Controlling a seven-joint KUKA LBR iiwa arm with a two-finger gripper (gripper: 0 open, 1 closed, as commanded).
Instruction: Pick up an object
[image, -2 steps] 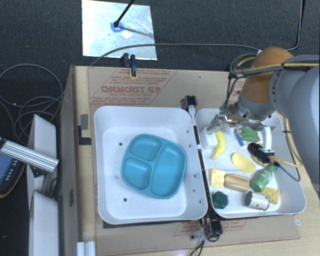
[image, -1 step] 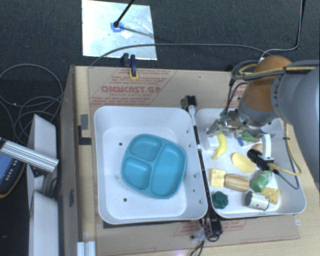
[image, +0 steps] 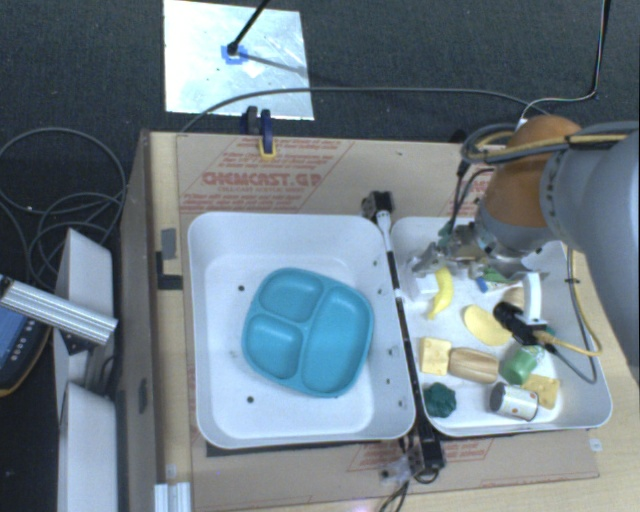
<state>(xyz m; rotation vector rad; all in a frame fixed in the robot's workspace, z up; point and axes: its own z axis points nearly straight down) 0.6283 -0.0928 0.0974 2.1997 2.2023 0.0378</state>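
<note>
Two white bins: the left bin (image: 215, 300) holds one blue compartment plate (image: 306, 331); the right bin (image: 590, 395) holds one banana (image: 441, 293), a yellow slice (image: 483, 325), a dark green piece (image: 439, 399) and a can (image: 513, 401). Gripper (image: 447, 256) hangs above the banana

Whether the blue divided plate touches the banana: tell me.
Apart. The camera view shows the blue divided plate in the left bin, the banana in the right bin, their rims between them.
</note>
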